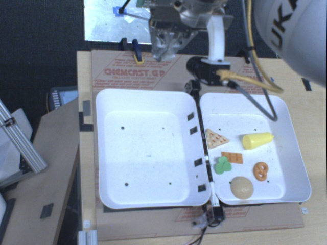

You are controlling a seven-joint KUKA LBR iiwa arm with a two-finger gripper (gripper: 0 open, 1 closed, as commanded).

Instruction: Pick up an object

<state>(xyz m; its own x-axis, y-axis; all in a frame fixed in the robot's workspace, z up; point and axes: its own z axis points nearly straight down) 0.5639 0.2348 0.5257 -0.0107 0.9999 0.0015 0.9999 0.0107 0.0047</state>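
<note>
Arm (291,19): big and grey, with dark letters on its side. It comes in from the top right corner and hangs high over the bench.
Bench (84,86): light wood, with a brown cardboard sheet (127,70) on top that has red letters printed on it.
Left bin (148,147): white and shallow, with a few small dark dots on its floor.
Right bin (291,152): white, touching the left bin along the middle edge. All the little things lie in here.
Gripper (164,52): up at the top, above the cardboard and behind the left bin's back edge. It is not over any of the things. Its tips look dark and blurry, so I cannot tell how far apart they are. Nothing can be seen in them.
Yellow cone thing (257,140): bright yellow, lying on its side, pointing right.
Tan ball (241,187): round and pale brown, near the front edge of the right bin.
Waffle triangle (215,138): tan with a grid pattern, right next to the middle wall.
Orange cracker (232,157): a flat little rectangle, just beside the green piece.
Green piece (222,165): small, bumpy, bright green.
Pretzel (260,171): small, orange-brown, with loops, right of the cracker.
</note>
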